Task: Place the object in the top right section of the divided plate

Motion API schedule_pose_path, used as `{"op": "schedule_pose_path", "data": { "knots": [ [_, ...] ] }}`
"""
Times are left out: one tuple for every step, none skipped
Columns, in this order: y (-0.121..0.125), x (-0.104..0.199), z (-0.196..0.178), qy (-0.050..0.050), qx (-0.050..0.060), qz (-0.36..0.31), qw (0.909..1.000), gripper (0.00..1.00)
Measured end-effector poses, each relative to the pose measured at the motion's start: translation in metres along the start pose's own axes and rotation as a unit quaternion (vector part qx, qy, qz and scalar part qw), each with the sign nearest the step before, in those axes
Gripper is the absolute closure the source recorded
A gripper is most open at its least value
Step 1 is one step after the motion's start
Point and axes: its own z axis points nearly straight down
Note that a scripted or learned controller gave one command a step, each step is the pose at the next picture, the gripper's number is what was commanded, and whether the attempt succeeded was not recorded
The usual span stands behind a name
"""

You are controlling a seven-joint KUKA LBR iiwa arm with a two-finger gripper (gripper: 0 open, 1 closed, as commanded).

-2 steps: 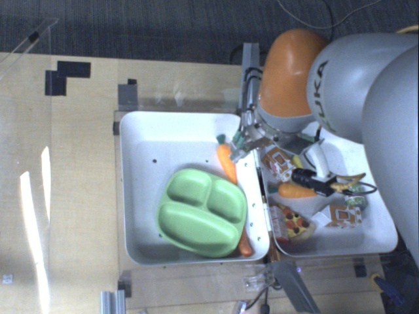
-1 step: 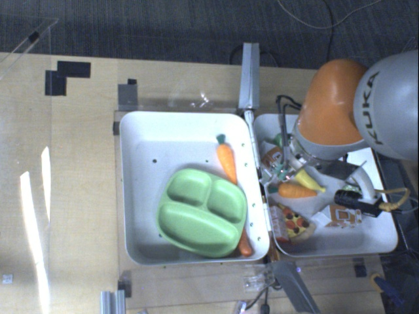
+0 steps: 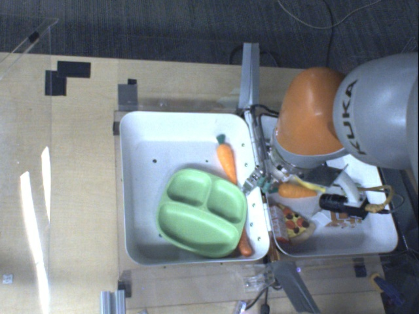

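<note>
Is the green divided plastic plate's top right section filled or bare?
Bare: the green divided plate shows plain green in every section; the orange carrot lies beside it.

Green divided plate point(image 3: 201, 212) in left bin point(image 3: 141, 175), carrot point(image 3: 226, 160) touching its upper right edge. Grey arm point(image 3: 366, 113) over right bin point(image 3: 386, 237), above pizza slice point(image 3: 294, 224).

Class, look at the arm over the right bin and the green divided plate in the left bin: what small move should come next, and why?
Probably a short lift straight up, then a carry toward the green divided plate. The gripper sits low in the right bin at the wall between the bins, beside an orange piece. Whether it holds that piece cannot be told, so lifting would show it.
</note>
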Motion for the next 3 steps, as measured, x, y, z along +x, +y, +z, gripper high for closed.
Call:
{"op": "schedule_pose_path", "data": {
  "knots": [
    [0.0, 0.0, 0.0, 0.0, 0.0, 0.001, 1.0, 0.0],
    [0.003, -0.001, -0.008, 0.0, -0.001, 0.0, 1.0, 1.0],
    [-0.018, 0.004, -0.027, -0.001, -0.001, -0.106, 0.9944, 1.0]
  ]
}}
